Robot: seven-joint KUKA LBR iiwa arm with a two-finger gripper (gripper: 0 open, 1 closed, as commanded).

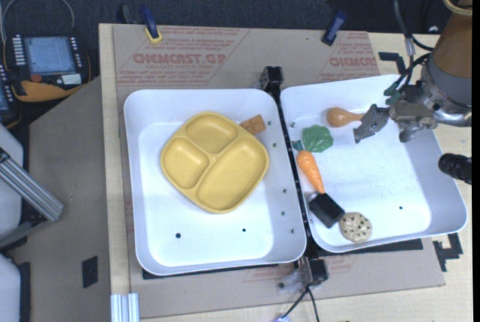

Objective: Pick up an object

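Your gripper hangs over the right bin, near its far edge, fingers spread wide and holding nothing. The orange pear-shaped toy lies just beside one finger. The green leaf, carrot, black block and cookie sit along that bin's left side, toward the near edge.
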